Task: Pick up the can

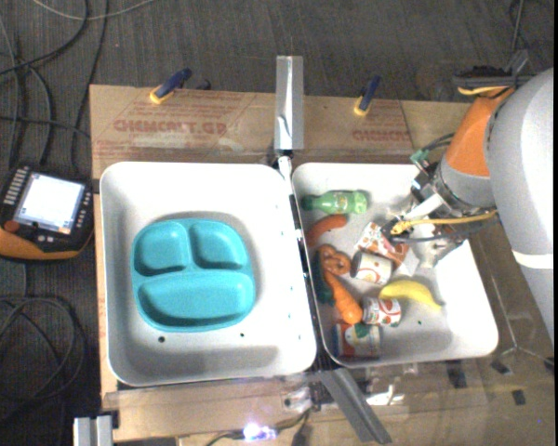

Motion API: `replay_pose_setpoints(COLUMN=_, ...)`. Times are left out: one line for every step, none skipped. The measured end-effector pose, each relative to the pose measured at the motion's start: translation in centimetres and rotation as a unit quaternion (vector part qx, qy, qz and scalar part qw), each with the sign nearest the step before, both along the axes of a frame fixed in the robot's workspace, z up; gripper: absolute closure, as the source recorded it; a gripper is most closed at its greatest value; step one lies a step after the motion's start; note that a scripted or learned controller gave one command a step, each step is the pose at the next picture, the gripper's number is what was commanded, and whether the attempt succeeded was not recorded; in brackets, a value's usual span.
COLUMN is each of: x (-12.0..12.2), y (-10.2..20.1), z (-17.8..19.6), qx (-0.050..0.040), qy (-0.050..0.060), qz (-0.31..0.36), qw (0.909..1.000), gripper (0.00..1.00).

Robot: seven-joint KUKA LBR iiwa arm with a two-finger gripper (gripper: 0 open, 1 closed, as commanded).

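Note:
The right bin [465, 328] holds more than one can. A white and red can [372, 267] lies near the middle, and a red-labelled can [383, 311] sits below it beside a banana [412, 293]. Another can [361, 339] lies at the bin's front edge. My gripper [426, 242] hangs low over the right half of this bin, just right of a small red and white carton [379, 242] and up and to the right of the white and red can. Nothing is visibly held in it.
A green bottle [338, 202], a sausage [327, 225], a pretzel [333, 260] and a carrot [342, 300] lie along the right bin's left side. The left bin [121, 342] holds a blue divided plate [195, 272]. A handheld pendant [39, 210] lies left of the bench.

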State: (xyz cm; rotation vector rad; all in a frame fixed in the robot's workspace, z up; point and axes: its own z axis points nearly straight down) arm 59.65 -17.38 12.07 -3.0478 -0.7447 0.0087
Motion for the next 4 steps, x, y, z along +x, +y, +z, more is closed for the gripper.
replay_pose_setpoints(x=2.1, y=-3.9, z=14.8, qx=-0.003, qy=-0.001, qz=-0.049, qw=0.9988, gripper=0.0)
replay_pose_setpoints(x=-3.4, y=1.4, z=-0.3, qx=0.0, qy=-0.001, qz=-0.005, qw=1.0, gripper=0.0)
replay_pose_setpoints(x=1.0, y=-1.0, z=13.8, qx=-0.0032, qy=-0.001, qz=-0.128, qw=0.9917, gripper=0.0)
replay_pose_setpoints(x=-6.6, y=3.8, z=2.1, qx=-0.0002, qy=0.0, qz=-0.025, qw=0.9997, gripper=0.0)
